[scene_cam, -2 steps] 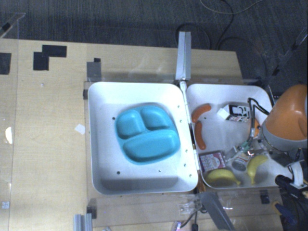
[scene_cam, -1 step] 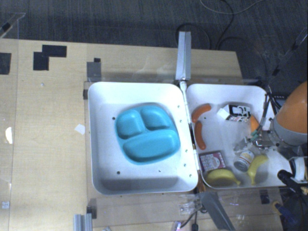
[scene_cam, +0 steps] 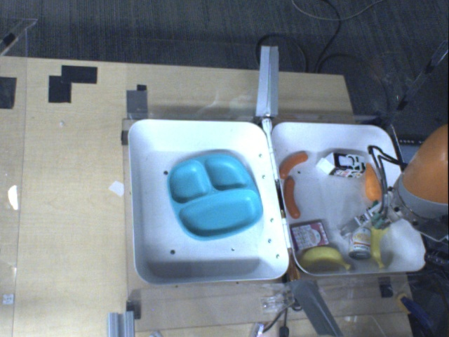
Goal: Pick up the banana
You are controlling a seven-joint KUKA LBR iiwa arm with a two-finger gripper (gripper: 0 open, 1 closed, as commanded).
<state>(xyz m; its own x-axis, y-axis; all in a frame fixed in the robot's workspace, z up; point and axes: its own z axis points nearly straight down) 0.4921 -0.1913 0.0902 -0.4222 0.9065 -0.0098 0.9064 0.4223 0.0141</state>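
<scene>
The grey arm with its orange band point(scene_cam: 429, 166) is reaching into the right shallow white bin point(scene_cam: 330, 137) from the right edge of the scene. Its two-finger gripper point(scene_cam: 374, 220) is hanging low over the right part of that bin, with black cables looping above it. Whether the claw is apart or together is not something this view is showing clearly, so I cannot tell.

The yellow curved banana point(scene_cam: 325, 258) is lying at the near wall of the right bin, left of the gripper and apart from it. A small metal can point(scene_cam: 360, 244) is standing between the banana and the gripper. A slim yellow piece point(scene_cam: 379, 248) is lying just right of the can, under the gripper; what it is I cannot tell. A flat maroon packet point(scene_cam: 309, 234) is sitting just beyond the banana.

Two orange-red sausages point(scene_cam: 291, 181) are lying by the left wall of this bin. A white and black carton point(scene_cam: 345, 163) is resting toward the far side, and an orange rounded item point(scene_cam: 371, 185) is lying right of it.

In the left white bin point(scene_cam: 147, 209) a blue divided plastic plate point(scene_cam: 214, 195) is sitting in the middle.
</scene>
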